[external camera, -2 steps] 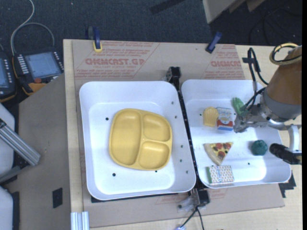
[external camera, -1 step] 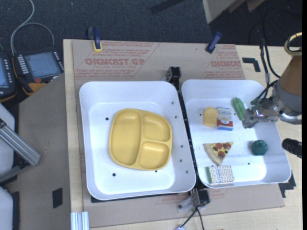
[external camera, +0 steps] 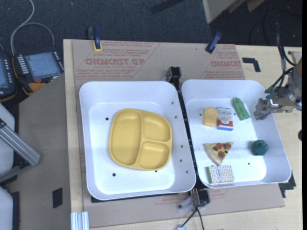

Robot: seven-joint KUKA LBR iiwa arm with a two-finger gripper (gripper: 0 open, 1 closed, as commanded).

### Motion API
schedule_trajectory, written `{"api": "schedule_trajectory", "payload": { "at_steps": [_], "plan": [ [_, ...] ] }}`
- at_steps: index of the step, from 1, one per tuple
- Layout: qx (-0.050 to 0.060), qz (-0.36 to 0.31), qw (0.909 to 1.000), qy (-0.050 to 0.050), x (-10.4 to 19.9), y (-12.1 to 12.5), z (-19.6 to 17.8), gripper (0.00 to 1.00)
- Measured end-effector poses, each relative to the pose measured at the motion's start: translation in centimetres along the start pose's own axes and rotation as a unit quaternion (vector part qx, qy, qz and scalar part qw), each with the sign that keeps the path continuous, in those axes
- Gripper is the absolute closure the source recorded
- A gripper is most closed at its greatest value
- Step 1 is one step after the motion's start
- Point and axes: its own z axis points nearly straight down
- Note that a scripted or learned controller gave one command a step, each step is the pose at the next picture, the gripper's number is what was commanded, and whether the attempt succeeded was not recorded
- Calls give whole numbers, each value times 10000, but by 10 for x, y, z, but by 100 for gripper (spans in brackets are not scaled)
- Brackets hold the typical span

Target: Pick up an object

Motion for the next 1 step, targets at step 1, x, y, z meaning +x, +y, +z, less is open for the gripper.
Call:
{"api": "schedule_trajectory", "payload": {
  "at_steps": [1],
  "plan": [
    [7, -2, 10000, 3, -1, 2, -44, 100]
  ]
}}
